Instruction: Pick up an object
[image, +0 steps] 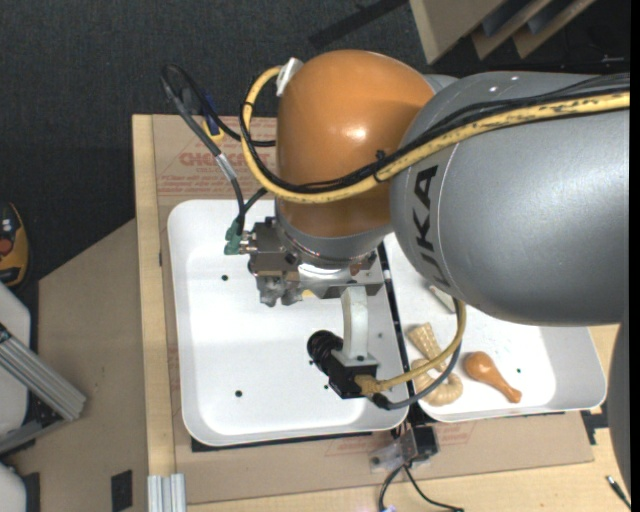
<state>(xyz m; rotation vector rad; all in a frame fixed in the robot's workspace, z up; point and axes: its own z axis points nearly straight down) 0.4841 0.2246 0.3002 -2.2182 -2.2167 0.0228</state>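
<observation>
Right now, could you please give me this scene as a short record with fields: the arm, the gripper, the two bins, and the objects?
arm: grey with an orange band, reaching over the left bin
gripper: above the left bin's middle, with no object seen in it
left bin: white, shallow, under the arm
right bin: white, partly hidden by the arm
objects in right bin: orange pear-shaped object; tan ridged piece; pale round piece

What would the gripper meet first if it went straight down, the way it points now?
Probably the white floor of the left bin, above which the gripper hangs. The arm hides the spot right under it, so this is uncertain.
</observation>
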